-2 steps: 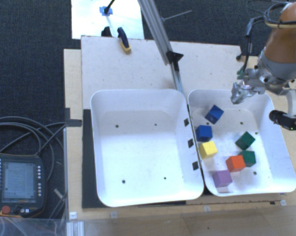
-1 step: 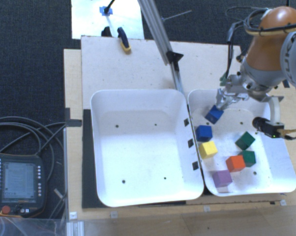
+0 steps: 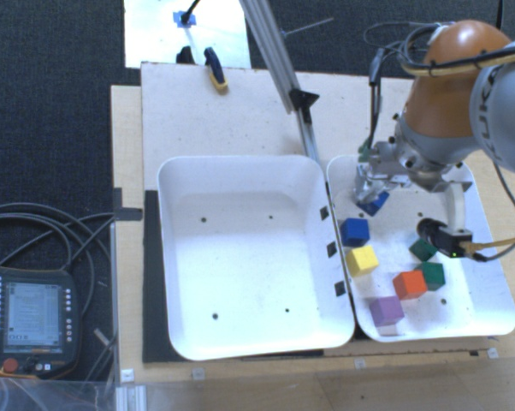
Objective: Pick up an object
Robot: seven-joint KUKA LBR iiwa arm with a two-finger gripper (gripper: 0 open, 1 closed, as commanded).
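Look at the small blue block (image 3: 376,202), operator: it sits tilted between the fingers of the gripper (image 3: 370,197), pinched there above the far left corner of the right bin (image 3: 488,315), and it looks clear of the bin floor, though you can't be sure of that from this slant. Just below it, on the bin floor near the wall shared with the other bin, lies a second blue cube (image 3: 355,231), and right next to that one, toward the near edge, a yellow cube (image 3: 362,260). Further along you've got a purple cube (image 3: 387,311) close to the near rim, an orange cube (image 3: 409,284) beside it, and touching the orange one on its right a green cube (image 3: 434,275). Another darker green block (image 3: 423,249) lies a bit beyond, next to a black fitting with a cable (image 3: 446,236). The arm (image 3: 458,84) comes in from the right, its orange band bulging over the wrist above the bin's far side. To the left sits the left bin (image 3: 176,229), a few dark specks on its floor. Off the bench at far left, a teach pendant (image 3: 31,319) rests with its cables looped around it.
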